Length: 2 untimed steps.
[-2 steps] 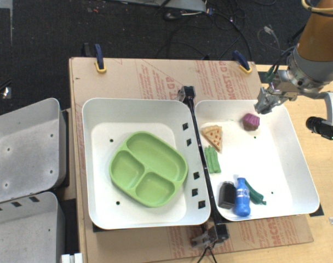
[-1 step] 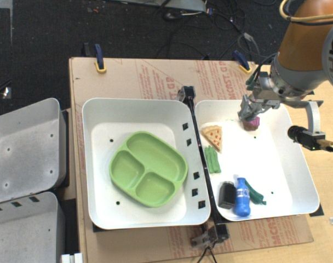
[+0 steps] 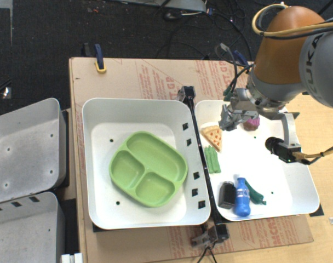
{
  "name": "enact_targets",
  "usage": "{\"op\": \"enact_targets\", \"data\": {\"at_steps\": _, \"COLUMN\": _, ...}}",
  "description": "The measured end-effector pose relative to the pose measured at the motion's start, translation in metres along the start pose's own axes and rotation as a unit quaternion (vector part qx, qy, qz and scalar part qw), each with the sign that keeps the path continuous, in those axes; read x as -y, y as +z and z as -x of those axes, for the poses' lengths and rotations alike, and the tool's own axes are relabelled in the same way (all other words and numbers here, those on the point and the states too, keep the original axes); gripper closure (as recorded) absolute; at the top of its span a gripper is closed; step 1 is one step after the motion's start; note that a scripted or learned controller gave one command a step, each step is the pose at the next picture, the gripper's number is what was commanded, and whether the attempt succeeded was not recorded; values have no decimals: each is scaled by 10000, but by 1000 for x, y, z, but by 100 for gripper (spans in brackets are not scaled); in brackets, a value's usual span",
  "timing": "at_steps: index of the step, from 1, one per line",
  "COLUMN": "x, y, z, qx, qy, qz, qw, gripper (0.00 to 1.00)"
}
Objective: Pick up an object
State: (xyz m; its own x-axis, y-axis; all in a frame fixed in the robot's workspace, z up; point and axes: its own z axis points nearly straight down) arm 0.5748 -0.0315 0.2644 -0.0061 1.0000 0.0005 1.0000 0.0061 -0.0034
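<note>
My gripper point(image 3: 230, 121) hangs over the back left part of the right bin point(image 3: 298, 193), coming down from the grey and orange arm. Just below and left of it, a toy pizza slice point(image 3: 213, 137) lies on the bin floor. A small purple object point(image 3: 251, 123) sits right beside the gripper, partly hidden by it. Nearer the front lie a green strip point(image 3: 212, 159), a black block point(image 3: 227, 195), a blue bottle point(image 3: 242, 197) and a dark green piece point(image 3: 256, 193). I see nothing held in the gripper.
The left bin point(image 3: 95, 147) holds a light green divided plate point(image 3: 148, 169). A black divider rail point(image 3: 198, 147) runs between the two bins. Two white lids point(image 3: 24, 147) lie off the bench at the left.
</note>
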Motion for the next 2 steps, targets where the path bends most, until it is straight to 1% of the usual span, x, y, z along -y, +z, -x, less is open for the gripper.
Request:
{"op": "enact_targets", "data": {"at_steps": 1, "x": 24, "y": 1, "z": -52, "qx": -1, "qy": -1, "qz": 2, "qw": 10000, "gripper": 100}}
{"op": "enact_targets", "data": {"at_steps": 2, "x": 46, "y": 20, "z": -90, "qx": -3, "qy": 1, "qz": -3, "qw": 10000, "gripper": 100}}
